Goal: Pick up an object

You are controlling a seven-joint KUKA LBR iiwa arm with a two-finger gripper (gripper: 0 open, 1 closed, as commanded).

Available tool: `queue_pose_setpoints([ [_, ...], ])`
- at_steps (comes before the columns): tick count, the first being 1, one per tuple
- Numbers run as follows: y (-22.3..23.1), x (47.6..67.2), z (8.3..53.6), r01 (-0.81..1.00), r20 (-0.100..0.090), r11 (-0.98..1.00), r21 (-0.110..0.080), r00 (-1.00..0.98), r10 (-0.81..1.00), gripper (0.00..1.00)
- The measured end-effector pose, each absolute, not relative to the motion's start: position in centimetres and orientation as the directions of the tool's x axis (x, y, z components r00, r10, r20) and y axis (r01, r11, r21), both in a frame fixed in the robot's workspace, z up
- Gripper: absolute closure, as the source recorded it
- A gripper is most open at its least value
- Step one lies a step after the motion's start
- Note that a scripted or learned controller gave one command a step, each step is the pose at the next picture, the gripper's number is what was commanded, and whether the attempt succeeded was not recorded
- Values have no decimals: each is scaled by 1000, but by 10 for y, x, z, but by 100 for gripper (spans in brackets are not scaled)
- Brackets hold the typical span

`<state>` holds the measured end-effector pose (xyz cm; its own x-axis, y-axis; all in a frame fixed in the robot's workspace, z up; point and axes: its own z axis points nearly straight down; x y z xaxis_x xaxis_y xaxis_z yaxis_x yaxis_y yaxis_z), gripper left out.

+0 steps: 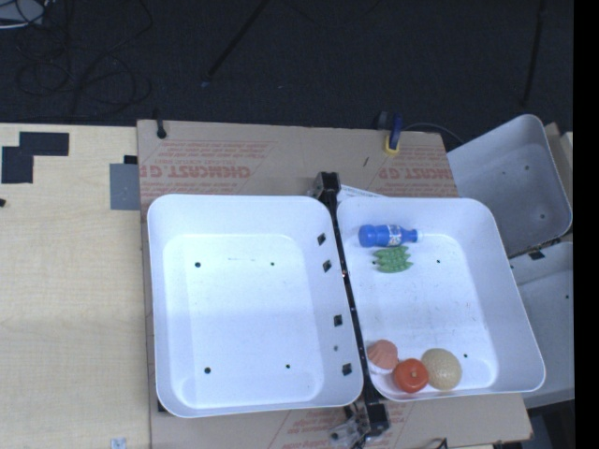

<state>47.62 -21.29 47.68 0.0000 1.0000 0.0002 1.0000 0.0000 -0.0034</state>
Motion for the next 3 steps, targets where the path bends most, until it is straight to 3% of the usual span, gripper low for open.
queue_pose_setpoints([
  [1, -213, 476, 466, 1000, 0, -1, -3, 1, 1000, 100],
  [2, -214, 476, 520, 1000, -2, 2, 4, -2, 1000, 100],
  [3, -213, 476, 506, 1000, 0, 0, -3, 0, 1000, 100],
])
